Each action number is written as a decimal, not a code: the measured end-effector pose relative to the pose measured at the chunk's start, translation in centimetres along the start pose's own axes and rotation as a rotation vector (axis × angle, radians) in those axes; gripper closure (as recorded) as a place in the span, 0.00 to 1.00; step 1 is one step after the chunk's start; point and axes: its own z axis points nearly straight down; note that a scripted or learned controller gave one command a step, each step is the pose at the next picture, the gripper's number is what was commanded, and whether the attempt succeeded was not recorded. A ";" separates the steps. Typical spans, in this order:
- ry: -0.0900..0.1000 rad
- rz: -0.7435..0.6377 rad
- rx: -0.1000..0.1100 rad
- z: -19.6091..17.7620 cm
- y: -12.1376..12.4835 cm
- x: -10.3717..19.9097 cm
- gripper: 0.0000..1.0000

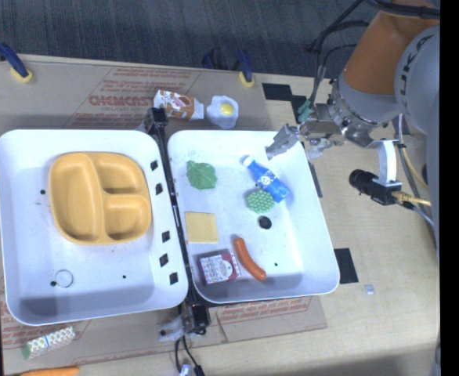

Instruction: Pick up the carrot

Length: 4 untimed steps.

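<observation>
Two white bins sit side by side on the bench, and the carrot (249, 258) lies in the right bin (312, 237), close to its near wall, slanting away toward the middle. Just beside it, toward the left bin (10, 210), is a small red packet (217, 268), with a yellow cheese slice (201, 227) a little farther back. Beyond these come a green dotted ball (260, 201) touching a blue bottle (266, 178), and a green leafy piece (201, 174). The left bin holds a yellow divided plate (100, 196).

Farthest back, the gripper (286, 141) hangs over the right bin's far right corner, well apart from the carrot; I cannot tell whether it is released or clenched, and nothing is visible in it.

This looks like the approach step, with the pick not yet begun. The next move calls for travelling toward the near wall, lining up across the carrot's narrow width, and descending without clipping the packet or the wall.
</observation>
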 end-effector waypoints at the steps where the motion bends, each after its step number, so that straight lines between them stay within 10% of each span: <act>1: 0.001 0.107 0.002 8.4 -4.3 4.4 0.00; 4: 0.004 0.560 0.005 17.8 -12.4 8.7 0.00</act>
